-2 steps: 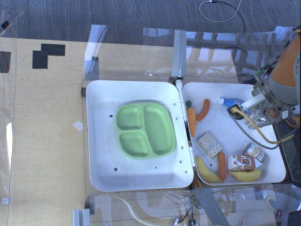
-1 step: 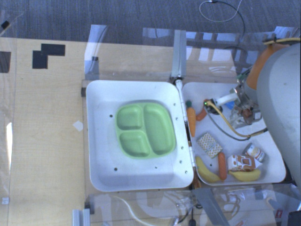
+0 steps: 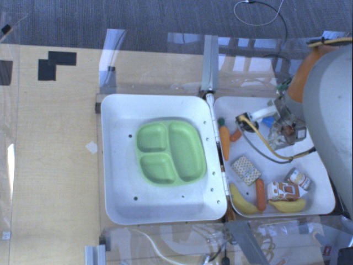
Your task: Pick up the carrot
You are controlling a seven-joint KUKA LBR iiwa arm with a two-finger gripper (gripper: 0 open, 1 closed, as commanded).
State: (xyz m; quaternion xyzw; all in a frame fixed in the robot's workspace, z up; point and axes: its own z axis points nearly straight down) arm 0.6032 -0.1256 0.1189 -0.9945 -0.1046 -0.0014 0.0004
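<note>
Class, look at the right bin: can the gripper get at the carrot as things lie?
Probably yes. The carrot lies uncovered along the right bin's left wall, the gripper nearby; that wall may crowd the grasp.

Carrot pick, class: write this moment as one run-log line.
task: pick carrot | carrot: right bin, by left wall, not held | hand: over right bin, right of carrot | left bin: green tray

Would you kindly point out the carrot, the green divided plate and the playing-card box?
carrot (image 3: 224, 142), camera view, middle of its orange body.
green divided plate (image 3: 170, 152), camera view, central ridge.
playing-card box (image 3: 246, 169), camera view, patterned top face.
</note>
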